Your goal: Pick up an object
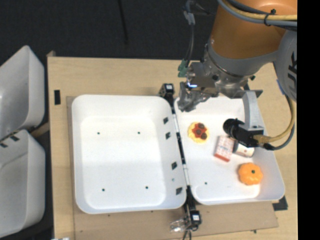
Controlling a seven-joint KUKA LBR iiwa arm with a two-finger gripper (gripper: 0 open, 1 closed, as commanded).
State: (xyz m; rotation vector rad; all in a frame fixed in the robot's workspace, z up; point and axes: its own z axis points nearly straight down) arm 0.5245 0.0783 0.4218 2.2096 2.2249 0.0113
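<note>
In the right bin lie a yellow round piece with dark red spots, a small red and white box and an orange pumpkin-shaped toy. The gripper hangs over the bin's far left corner, just above and left of the yellow piece, apart from it. Nothing shows in its grasp. The arm's orange wrist covers the bin's far side.
The left bin lies beside the right one, and a ridge with black clips joins them. A grey bracket with a black cylinder reaches down from the arm over the box. White containers stand at the far left.
</note>
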